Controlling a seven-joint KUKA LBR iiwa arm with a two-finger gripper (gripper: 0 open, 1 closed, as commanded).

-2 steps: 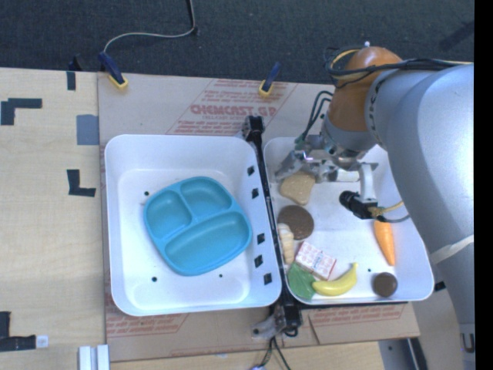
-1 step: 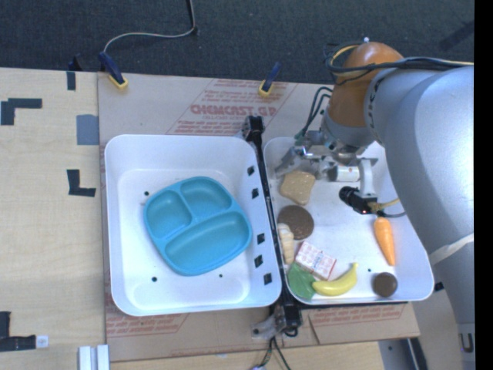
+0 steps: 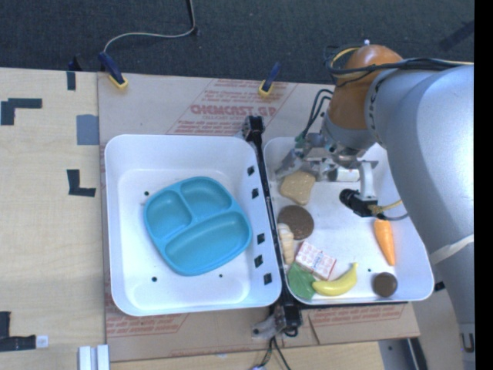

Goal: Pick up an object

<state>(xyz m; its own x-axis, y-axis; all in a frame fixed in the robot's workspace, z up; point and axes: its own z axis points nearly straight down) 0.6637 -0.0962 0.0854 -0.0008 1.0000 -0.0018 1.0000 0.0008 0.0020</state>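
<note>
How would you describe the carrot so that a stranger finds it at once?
Look at the right bin, the one crowded with toy food. Along its right wall lies the carrot, pointing toward the near edge. It is the only orange, tapered piece; the banana nearby is yellow and curved.

blue tray (image 3: 199, 224) in L bin, arm (image 3: 416, 129) over R bin

One fixed camera above the bench (image 3: 46, 206), looking down at a slant, both white bins (image 3: 115, 222) in full view at middle range, arm (image 3: 431, 129) entering from the right
</note>
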